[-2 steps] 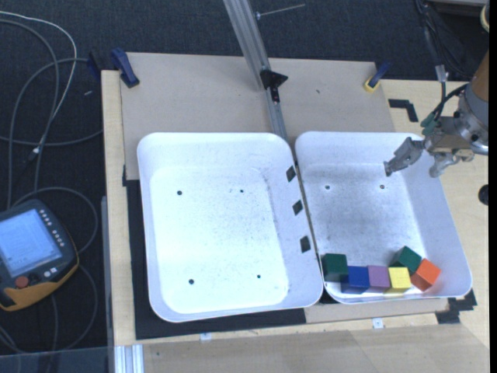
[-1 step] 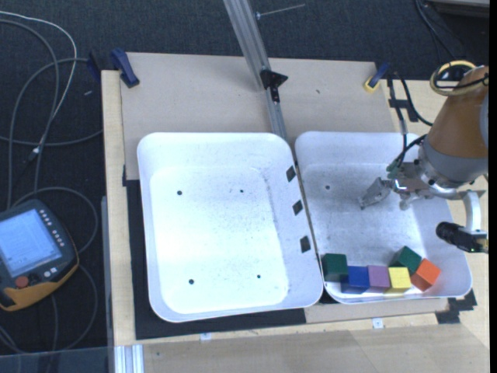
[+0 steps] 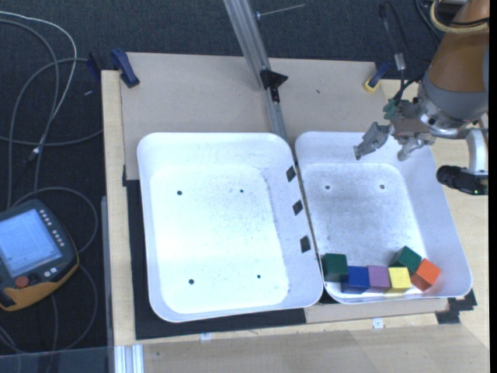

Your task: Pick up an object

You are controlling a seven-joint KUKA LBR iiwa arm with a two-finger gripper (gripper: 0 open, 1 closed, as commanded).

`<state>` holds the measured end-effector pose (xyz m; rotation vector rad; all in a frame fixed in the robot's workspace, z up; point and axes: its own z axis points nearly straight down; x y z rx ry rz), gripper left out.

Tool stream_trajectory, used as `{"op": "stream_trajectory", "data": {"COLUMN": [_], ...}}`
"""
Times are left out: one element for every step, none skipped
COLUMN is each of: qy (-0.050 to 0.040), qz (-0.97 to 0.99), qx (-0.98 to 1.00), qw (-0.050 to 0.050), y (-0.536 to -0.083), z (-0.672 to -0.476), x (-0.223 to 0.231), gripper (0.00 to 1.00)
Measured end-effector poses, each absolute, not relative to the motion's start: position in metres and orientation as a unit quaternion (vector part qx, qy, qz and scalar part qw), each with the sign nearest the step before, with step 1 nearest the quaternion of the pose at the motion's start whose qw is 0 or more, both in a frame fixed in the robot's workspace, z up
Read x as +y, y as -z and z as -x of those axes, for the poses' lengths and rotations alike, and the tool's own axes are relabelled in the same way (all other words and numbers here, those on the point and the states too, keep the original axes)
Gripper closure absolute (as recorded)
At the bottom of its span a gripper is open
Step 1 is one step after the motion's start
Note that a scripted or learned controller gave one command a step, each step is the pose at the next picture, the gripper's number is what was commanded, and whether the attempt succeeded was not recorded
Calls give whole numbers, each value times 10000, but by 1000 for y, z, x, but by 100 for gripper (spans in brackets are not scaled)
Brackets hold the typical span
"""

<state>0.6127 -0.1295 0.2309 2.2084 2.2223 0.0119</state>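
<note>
Dark carpet floor all round, cables looping at left. A tan bench sits on it, clamped at its far corners, with a metal post rising from its far edge.

Two white bins side by side on the bench. Left bin, the larger patch of white, speckled floor, four small dark holes. Right bin, same make.

Arm enters from the right, orange band above grey wrist, poised over the far edge of the right bin. A pendant with a lit screen lies off the bench at far left.

Gripper hangs above the far wall of the right bin. Fingers spread wide apart, nothing between them.

Blocks, smallest items: a row huddled along the near wall of the right bin. From left: green block, blue block, purple block, yellow block, orange block, with a second dark green one just behind the yellow and orange. They touch or nearly touch one another.

Step, as judged: approach, before any descent. No block yet reached. All blocks lie well apart from the gripper, at the opposite end of the bin.

Next move calls for travel toward the near wall, then a drop over one block. Tight packing and the wall leave little finger room; the end green block looks the most open target.
</note>
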Motion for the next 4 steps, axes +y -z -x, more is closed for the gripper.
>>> {"op": "stream_trajectory", "data": {"qy": [-28,14,3,-7], "qz": [-7046,-7077,-7089,-7078], "qx": [7096,7065,7053,7064], "qw": [17,-16,21,30], "y": [-256,-226,-235,-257], "z": [-638,-631,-632,-650], "x": [-82,-97,-158,-189], "gripper": [0,0,0,0]}}
